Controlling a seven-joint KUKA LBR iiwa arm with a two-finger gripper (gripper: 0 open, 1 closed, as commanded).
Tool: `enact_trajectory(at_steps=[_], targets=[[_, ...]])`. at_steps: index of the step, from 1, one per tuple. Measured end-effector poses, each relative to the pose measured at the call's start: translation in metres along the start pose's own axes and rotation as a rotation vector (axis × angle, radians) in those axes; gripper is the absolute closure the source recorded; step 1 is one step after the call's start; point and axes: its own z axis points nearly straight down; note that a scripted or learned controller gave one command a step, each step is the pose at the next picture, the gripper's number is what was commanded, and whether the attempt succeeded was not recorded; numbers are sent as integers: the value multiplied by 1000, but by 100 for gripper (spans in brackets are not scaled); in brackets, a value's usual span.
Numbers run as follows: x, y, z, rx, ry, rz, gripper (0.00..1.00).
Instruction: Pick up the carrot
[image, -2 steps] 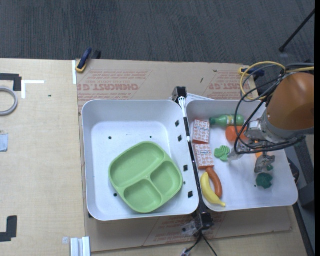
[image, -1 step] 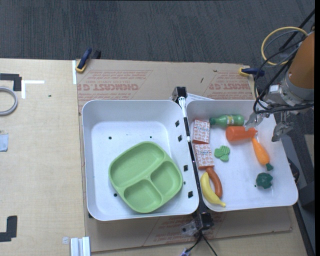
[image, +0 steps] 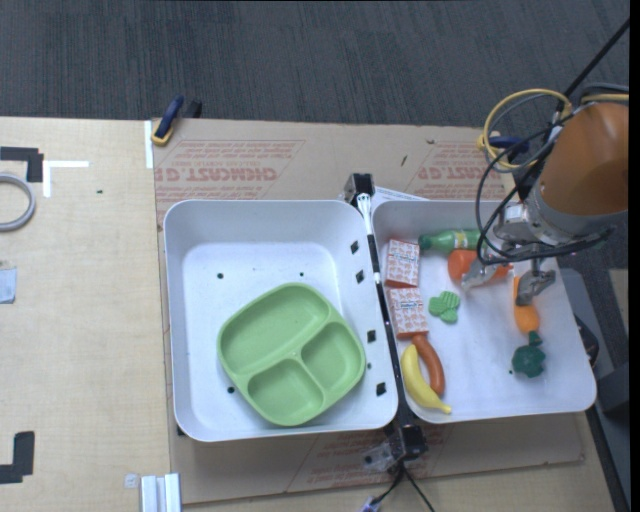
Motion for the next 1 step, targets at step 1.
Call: enact_trajectory(at_steps=[1], targets=[[21, 18, -2, 6, -8, -366, 0]])
